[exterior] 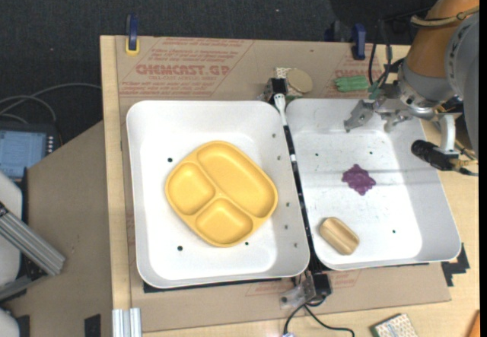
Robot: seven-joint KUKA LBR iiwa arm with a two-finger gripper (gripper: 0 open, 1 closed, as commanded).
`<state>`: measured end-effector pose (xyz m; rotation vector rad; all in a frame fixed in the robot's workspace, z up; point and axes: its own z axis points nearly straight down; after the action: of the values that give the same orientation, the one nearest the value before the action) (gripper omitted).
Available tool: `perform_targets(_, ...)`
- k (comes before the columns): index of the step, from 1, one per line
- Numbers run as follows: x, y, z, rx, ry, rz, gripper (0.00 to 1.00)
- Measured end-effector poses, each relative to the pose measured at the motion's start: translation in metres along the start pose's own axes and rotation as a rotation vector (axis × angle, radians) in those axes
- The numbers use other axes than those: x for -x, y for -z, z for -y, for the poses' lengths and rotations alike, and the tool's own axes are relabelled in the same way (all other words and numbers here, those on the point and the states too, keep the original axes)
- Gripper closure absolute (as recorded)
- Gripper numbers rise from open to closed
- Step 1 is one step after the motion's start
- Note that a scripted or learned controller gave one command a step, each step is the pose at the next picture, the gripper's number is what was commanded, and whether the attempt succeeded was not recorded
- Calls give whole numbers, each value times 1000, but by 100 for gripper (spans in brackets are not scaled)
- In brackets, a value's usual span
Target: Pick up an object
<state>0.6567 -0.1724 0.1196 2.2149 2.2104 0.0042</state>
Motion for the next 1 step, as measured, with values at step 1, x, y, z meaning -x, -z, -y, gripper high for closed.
perform_targets(1, 49, -35, 66, -11, 0, -21, 0)
